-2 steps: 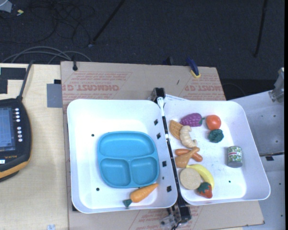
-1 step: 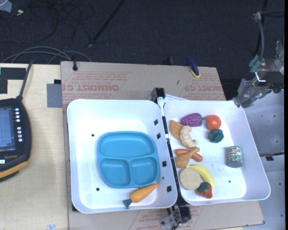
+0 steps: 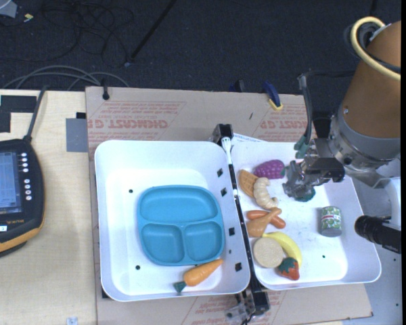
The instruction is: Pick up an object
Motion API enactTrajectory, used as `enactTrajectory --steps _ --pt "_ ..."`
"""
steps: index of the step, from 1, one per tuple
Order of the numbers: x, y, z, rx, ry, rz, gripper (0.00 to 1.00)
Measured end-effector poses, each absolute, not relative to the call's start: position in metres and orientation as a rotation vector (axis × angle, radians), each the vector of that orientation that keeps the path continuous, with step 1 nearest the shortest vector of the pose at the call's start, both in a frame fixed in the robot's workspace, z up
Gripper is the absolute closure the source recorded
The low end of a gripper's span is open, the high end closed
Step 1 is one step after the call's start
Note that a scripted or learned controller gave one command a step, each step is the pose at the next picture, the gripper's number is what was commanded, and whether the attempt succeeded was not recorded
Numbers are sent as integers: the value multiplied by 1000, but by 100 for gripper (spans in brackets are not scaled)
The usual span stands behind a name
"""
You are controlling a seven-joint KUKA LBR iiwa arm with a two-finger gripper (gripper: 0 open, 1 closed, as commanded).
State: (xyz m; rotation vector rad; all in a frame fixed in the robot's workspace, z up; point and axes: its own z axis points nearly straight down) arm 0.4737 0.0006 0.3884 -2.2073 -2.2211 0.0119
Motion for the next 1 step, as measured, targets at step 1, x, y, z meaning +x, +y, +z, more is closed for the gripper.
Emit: enactTrajectory --steps 1 --pt "482 58 398 -2213 -2227 1 100"
